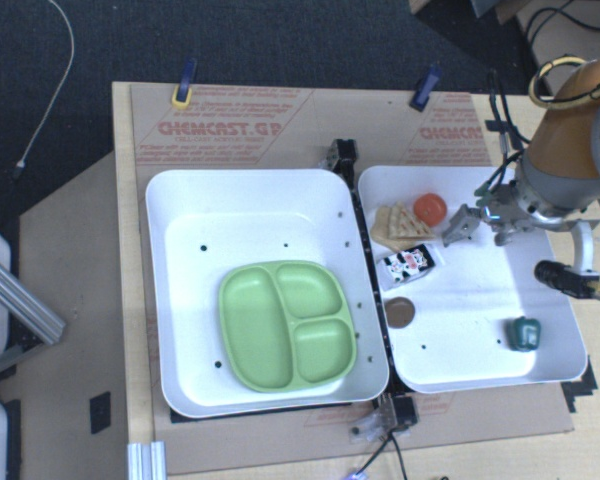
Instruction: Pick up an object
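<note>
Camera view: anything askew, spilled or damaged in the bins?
Nothing spilled or visibly broken. The green divided plate lies flat, turned a bit askew in the left bin. In the right bin, the tan piece, orange ball and black-and-white card crowd the upper left; brown disc and teal object lie apart.

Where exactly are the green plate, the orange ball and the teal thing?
green plate [286, 325], camera view, middle divider.
orange ball [430, 208], camera view, its top.
teal thing [523, 334], camera view, its centre.
</note>
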You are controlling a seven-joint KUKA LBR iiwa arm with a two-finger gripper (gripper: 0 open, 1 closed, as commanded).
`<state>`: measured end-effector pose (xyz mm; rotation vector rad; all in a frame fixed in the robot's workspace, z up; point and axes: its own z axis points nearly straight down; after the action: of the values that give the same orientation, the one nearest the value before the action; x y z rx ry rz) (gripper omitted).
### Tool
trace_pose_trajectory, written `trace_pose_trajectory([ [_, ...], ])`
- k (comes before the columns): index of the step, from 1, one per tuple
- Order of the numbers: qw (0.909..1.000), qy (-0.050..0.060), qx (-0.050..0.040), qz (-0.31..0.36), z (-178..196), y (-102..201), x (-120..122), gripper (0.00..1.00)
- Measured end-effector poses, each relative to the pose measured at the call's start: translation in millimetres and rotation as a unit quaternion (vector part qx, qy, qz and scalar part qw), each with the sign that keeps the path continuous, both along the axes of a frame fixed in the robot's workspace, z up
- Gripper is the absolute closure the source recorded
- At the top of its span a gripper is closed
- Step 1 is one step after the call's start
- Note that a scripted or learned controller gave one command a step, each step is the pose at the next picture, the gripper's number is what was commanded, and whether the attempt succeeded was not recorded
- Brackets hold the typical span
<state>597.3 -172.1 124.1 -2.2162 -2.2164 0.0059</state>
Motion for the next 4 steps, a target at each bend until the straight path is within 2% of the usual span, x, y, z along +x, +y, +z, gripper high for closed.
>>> trace_pose_trajectory([
  [1,1.0000,-0.001,-0.0006,0.000,-42.3,0.6,-1.1,0.00],
  [2,1.0000,-0.005,-0.0016,0.000,-28.5,0.3,0.9,1.00],
  [3,1.0000,-0.007,-0.0021,0.001,16.2,4.4,-1.2,1.00],
  [4,1.0000,-0.008,-0.0026,0.001,80.6,1.7,2.9,1.00],
])
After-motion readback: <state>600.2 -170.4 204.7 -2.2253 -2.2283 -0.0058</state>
